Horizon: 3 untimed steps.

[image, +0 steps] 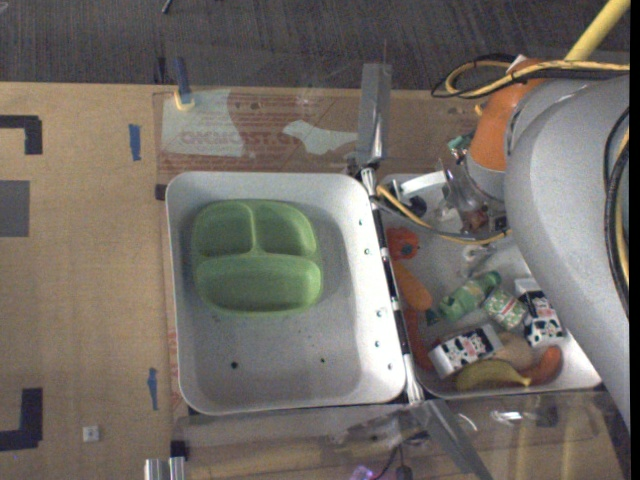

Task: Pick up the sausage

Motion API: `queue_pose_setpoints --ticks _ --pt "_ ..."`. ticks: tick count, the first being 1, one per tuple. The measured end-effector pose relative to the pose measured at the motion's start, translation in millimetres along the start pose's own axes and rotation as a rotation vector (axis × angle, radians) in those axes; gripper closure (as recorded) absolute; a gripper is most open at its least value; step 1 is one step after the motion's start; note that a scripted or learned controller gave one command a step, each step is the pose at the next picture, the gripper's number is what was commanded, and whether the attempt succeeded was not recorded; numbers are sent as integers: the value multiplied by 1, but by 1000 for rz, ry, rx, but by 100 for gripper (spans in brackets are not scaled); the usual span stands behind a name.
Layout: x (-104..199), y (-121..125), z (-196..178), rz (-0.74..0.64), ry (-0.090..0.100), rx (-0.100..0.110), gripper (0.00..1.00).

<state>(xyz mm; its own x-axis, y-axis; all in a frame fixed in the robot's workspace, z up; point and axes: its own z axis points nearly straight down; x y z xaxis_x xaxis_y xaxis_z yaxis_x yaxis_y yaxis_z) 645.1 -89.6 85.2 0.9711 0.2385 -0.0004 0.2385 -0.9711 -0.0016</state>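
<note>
At the near edge of the right-hand shallow white bin (590, 376), a yellow banana (490, 375) lies touching a reddish-brown sausage (546, 364), with two cow-patterned cartons (464, 349) and a green bottle (468, 294) just beyond. Farther back, the grey arm's pincer (468, 200) hangs over the bin's far corner; whether it is spread or pressed together I cannot tell. The left bin (200, 388) holds a green divided plate (256, 256). The crowding looks risky: a descent might catch the banana or a carton instead.
</note>
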Motion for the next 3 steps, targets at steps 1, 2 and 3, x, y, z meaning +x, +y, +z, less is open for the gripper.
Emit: queue_pose_setpoints --ticks 1,2,3 --pt "-2 -4 -100 39 -1 0 0" --pt "1 14 -124 39 -2 -1 0" --pt "12 -17 -124 0 -3 1 0"
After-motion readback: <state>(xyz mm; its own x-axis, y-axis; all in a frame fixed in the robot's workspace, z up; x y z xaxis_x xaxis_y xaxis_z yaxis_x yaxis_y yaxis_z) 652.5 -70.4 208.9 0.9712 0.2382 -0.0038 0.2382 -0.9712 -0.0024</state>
